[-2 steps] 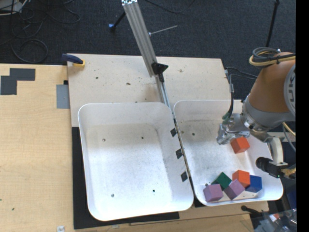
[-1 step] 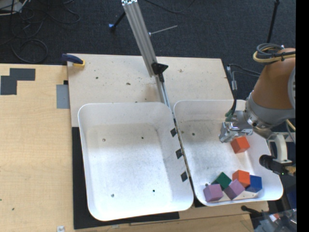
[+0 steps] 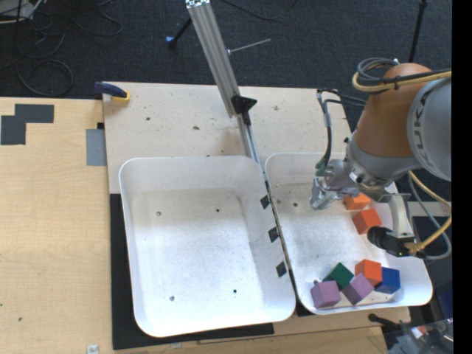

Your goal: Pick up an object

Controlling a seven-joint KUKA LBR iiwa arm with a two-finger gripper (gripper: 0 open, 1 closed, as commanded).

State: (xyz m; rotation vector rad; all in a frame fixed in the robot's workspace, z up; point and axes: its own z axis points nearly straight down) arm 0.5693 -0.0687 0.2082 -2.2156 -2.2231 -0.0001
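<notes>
Five blocks (image 3: 356, 280) clustered near right bin (image 3: 302, 231) front rim.

A grey robot arm with an orange band above its wrist reaches in from the right, angled downward, its metal gripper (image 3: 322, 200) at the tip pointing down.

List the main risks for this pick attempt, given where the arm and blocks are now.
1. The pincer hangs over bare floor of the right bin, beside the orange blocks rather than over them, so closing here would likely catch nothing.
2. The other blocks, green, purple and blue among them, sit packed together by the bin's near rim; the pincer may nudge neighbours or fail to fit between them.
</notes>
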